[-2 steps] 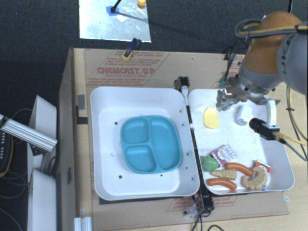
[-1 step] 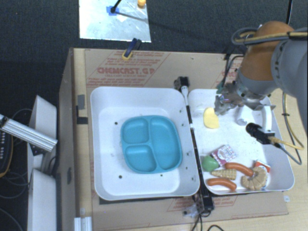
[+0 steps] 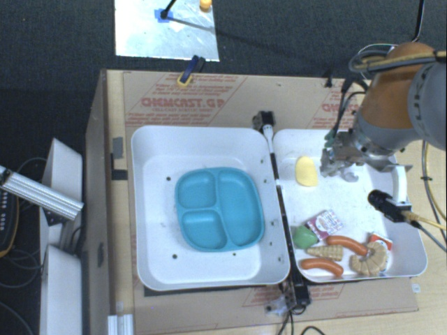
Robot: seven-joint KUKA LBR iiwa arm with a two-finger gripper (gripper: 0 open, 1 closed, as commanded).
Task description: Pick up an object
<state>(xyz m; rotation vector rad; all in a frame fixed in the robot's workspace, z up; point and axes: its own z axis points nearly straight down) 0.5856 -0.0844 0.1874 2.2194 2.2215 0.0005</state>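
— over the right bin [image 3: 412,260], what's the claw [image 3: 338,165] doing?
— it hangs low just right of the lemon [image 3: 306,171]; i cannot tell its state.
— and the other food?
— at the bin's near end: a green piece [image 3: 304,237], a packet [image 3: 325,222], two sausages [image 3: 346,244], and a pretzel [image 3: 370,259].
— the left bin [image 3: 150,208]?
— it carries a blue tray [image 3: 218,209] with three compartments.
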